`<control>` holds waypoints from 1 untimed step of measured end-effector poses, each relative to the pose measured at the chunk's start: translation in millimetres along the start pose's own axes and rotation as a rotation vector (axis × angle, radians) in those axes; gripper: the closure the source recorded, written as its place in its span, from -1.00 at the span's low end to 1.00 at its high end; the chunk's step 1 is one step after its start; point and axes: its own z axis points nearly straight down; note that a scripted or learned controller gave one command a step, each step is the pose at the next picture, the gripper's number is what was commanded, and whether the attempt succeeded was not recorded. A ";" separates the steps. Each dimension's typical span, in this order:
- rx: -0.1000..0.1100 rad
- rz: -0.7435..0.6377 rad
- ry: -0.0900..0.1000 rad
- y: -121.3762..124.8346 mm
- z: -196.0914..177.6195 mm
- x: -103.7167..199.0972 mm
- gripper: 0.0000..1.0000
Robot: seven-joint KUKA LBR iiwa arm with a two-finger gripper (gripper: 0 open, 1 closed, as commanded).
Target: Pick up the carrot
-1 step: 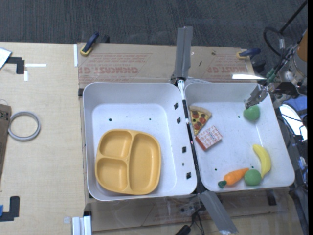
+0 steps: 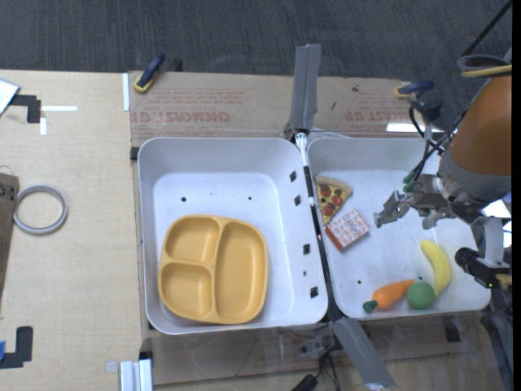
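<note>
**Gripper over right bin, carrot not held**

Arm (image 2: 480,149) comes in from the right w/ gripper (image 2: 392,211) hanging over the middle of the right bin (image 2: 370,157). Fingers look slightly parted, nothing between them; too small to judge more.

Carrot (image 2: 391,293) lies on the bin floor near the front edge, orange body angled up to the right, green end at lower left. It's well apart from the gripper, below it in view. Its right tip touches or nearly touches a green ball (image 2: 421,295). Banana (image 2: 438,265) sits just above/right of the ball, curved, upright-ish.

Also in right bin: pizza slice (image 2: 331,195) by the left wall, and a red/white card (image 2: 348,229) just below it, near the gripper's left.

Left bin (image 2: 212,157) holds a yellow 3-compartment tray (image 2: 215,268), front-left.

On the bench, far left: tape roll (image 2: 38,209). Blue clamps at the back: (image 2: 150,72) and (image 2: 415,90).
</note>
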 end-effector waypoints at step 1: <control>0.000 0.002 -0.001 0.6 -8.5 -0.8 1.00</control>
